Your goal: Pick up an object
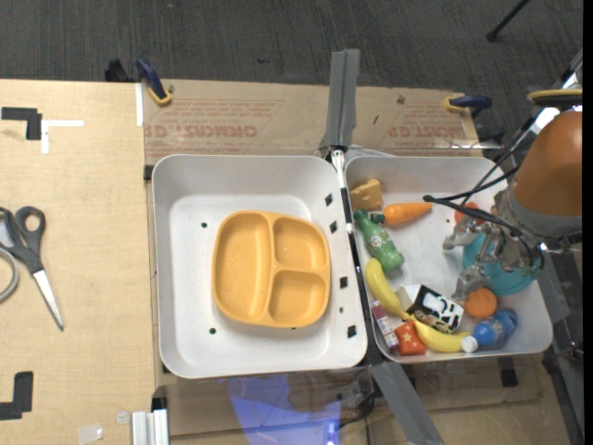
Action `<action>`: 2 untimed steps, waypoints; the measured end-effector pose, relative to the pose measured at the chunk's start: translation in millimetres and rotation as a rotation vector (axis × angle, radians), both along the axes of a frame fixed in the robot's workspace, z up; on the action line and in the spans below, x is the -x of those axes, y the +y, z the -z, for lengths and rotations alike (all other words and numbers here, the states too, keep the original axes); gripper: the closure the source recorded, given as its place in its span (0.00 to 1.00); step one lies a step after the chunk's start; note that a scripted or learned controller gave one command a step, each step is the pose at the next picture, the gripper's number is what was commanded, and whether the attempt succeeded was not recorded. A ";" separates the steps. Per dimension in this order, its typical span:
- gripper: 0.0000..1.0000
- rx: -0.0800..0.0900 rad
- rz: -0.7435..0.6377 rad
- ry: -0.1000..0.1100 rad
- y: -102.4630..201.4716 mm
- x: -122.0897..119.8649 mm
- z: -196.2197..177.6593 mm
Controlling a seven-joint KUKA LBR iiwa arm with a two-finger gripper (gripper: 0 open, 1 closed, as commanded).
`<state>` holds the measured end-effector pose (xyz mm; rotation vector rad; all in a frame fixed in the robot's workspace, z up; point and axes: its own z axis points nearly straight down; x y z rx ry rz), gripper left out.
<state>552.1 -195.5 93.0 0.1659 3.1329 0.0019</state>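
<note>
The left bin (176,276) holds a yellow tray (271,270); the right bin (422,170) holds a heap of toys. The arm (553,170) reaches over the right bin, its claw (484,258) low above a teal cup (519,269); whether it is open or closed cannot be told. A carrot (406,213), green bottle (380,240), bananas (384,287) and orange ball (480,302) lie near.

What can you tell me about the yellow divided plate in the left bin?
The divided plate is orange-yellow, looks like smooth moulded plastic, and has a rounded-square outline. Raised ridges split it into three compartments: one large on the left, two smaller stacked on the right. It lies flat and right side up near the middle of the left bin, slightly turned against the bin's edges. Its compartments hold nothing. It rests on the bin floor and touches no other object.
</note>
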 end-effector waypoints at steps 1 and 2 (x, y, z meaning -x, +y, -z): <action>1.00 0.002 -0.002 -0.005 0.4 -2.0 -10.4; 0.00 0.001 -0.002 -0.005 0.6 -2.1 -10.4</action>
